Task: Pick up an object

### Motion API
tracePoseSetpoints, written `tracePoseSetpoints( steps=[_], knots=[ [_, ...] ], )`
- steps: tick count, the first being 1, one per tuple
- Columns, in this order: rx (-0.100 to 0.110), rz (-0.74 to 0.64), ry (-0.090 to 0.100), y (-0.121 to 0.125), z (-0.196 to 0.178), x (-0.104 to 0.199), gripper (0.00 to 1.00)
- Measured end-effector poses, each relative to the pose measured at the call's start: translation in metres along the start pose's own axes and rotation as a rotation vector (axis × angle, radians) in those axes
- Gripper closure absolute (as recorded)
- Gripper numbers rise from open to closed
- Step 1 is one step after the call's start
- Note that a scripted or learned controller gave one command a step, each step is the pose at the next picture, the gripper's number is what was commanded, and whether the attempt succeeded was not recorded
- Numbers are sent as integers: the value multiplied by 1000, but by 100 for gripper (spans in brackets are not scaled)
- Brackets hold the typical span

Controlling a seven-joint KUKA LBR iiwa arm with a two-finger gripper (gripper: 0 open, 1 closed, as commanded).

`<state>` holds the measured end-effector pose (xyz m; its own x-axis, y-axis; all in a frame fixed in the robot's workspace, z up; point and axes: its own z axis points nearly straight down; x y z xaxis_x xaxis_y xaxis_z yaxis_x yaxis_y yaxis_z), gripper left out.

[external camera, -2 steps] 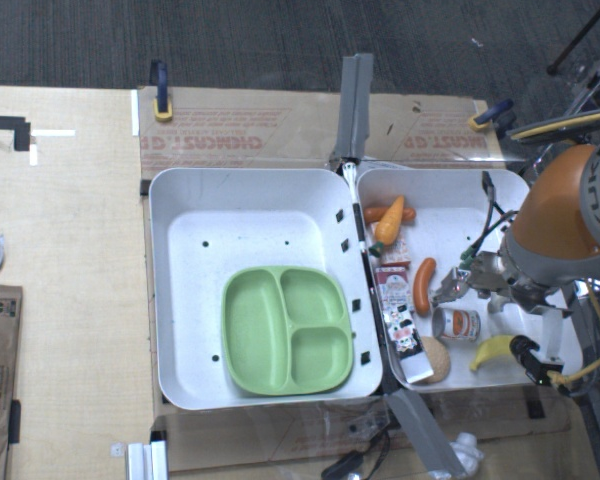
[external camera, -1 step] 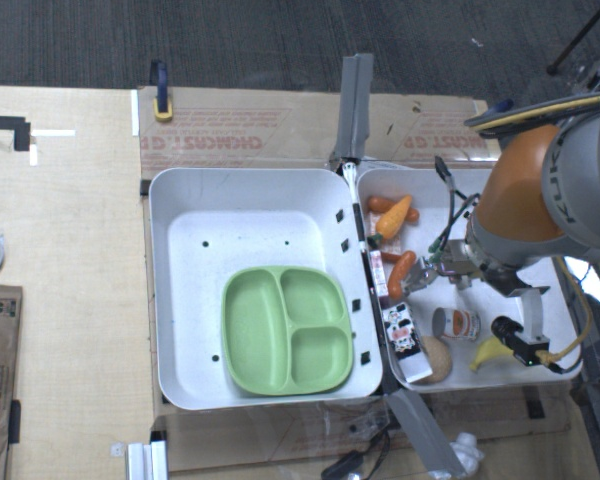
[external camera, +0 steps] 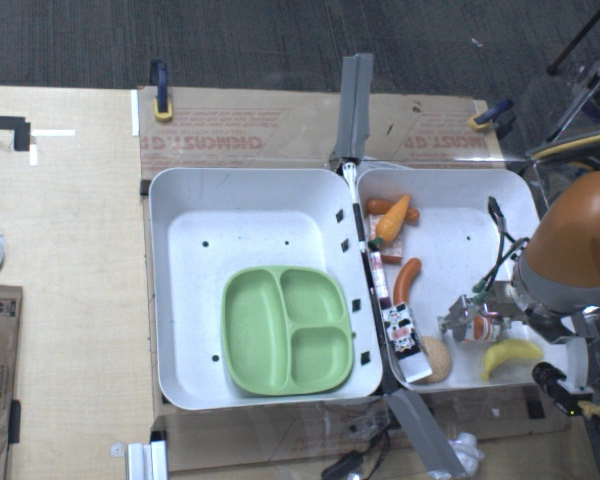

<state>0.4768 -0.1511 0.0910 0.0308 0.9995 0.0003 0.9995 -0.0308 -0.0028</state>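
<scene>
Banana (external camera: pixel 510 356) | in right bin (external camera: pixel 450 193), just below and right of the gripper (external camera: pixel 467 320) | long axis across view, near level | jaws state: cannot tell | sausage (external camera: pixel 407 280) up-left of jaws

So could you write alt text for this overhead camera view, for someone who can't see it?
A grey robot arm's gripper reaches into the right white bin, near a banana, sausage, carrot, cookie and a milk carton. The left bin holds a green divided plate.

Green divided plate (external camera: pixel 286 329) in left bin (external camera: pixel 180 268); gripper (external camera: pixel 467 320) low in right bin (external camera: pixel 460 218) beside banana (external camera: pixel 510 356).
</scene>
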Motion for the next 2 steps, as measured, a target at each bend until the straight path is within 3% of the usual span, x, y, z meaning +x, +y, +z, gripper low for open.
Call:
tracePoseSetpoints(
  steps=[1, 2],
  knots=[
    [0, 2, 1, 1, -9, 0, 100],
    [-1, 131, -1, 2, -109, 53, 100]
  ],
)
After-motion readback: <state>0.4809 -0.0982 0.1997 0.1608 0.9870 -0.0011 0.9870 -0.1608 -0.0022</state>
